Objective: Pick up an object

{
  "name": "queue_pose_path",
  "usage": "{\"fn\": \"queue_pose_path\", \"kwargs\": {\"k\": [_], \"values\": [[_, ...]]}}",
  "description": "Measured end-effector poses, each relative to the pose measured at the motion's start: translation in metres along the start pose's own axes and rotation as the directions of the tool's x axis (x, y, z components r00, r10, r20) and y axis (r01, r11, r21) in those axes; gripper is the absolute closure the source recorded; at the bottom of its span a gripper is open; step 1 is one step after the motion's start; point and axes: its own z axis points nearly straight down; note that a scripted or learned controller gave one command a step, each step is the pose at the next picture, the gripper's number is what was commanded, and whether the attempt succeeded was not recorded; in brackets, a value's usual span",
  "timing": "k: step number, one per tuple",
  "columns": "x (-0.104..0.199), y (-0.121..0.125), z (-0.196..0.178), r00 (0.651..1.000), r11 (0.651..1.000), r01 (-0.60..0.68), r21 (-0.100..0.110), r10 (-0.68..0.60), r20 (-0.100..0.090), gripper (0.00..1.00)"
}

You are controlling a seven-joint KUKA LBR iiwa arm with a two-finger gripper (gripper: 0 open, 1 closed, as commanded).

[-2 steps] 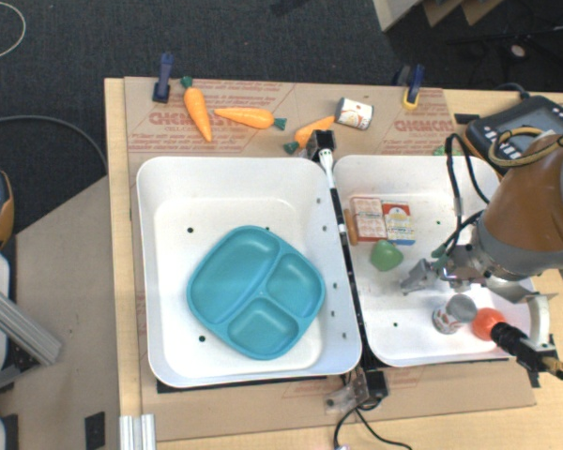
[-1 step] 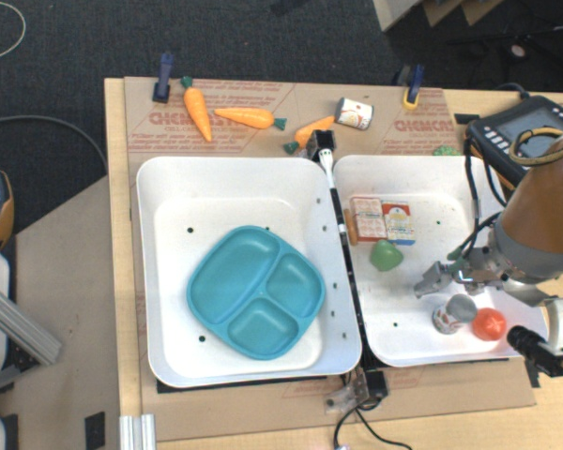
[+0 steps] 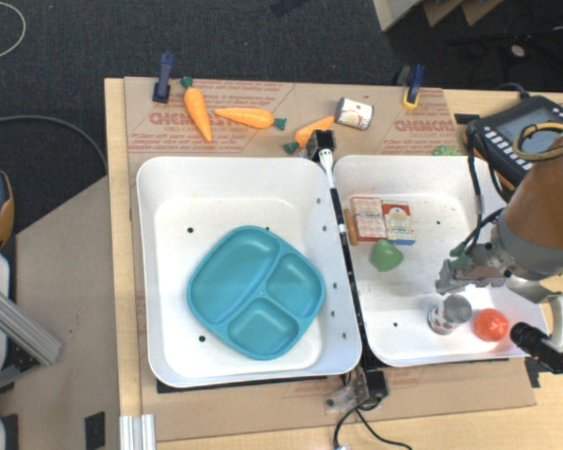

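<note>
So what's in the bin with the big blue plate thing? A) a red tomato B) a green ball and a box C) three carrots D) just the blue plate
D: the blue divided plate lies alone in the left bin; the carrots lie on the bench behind the bins, and the green ball, box and red tomato are in the right bin.

A grey arm (image 3: 535, 242) with an orange band (image 3: 547, 195), black cables and a metal wrist

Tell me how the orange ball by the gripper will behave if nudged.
The orange ball looks round and smooth, so it would probably roll away. It lies near the right bin wall, which may stop it. The gripper hangs just beside it.
</note>
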Motion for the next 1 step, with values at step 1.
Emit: {"fn": "queue_pose_path", "kwargs": {"k": [1], "values": [[0.1060,0.0133,-0.0443,1.000,1.000,0.013,-0.001,-0.013,-0.006,1.00]]}}
